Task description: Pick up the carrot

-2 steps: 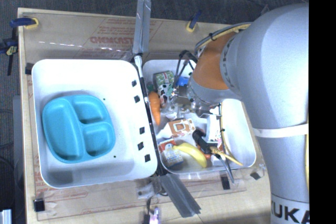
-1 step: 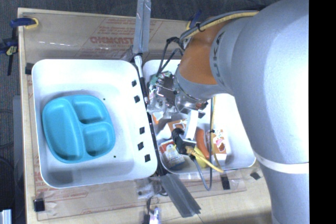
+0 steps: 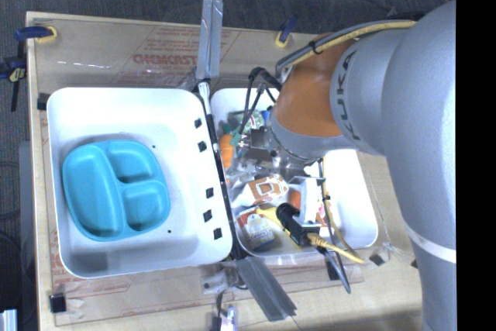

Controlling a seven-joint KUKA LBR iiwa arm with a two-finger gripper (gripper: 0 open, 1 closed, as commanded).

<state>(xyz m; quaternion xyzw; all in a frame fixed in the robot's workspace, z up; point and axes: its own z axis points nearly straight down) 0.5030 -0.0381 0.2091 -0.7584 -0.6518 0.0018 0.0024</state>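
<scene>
while the carrot [image 3: 225, 148] is seen lying unlifted by the right bin's [image 3: 364, 207] left wall, just beside the lowered gripper [image 3: 256, 142], no grasp can be confirmed.

Arm [image 3: 364, 89] over cluttered bin [image 3: 364, 221] (right one)

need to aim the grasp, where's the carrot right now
The carrot lies in the right bin, hard against its left wall near the divider, just left of the gripper and partly hidden by it.
</scene>
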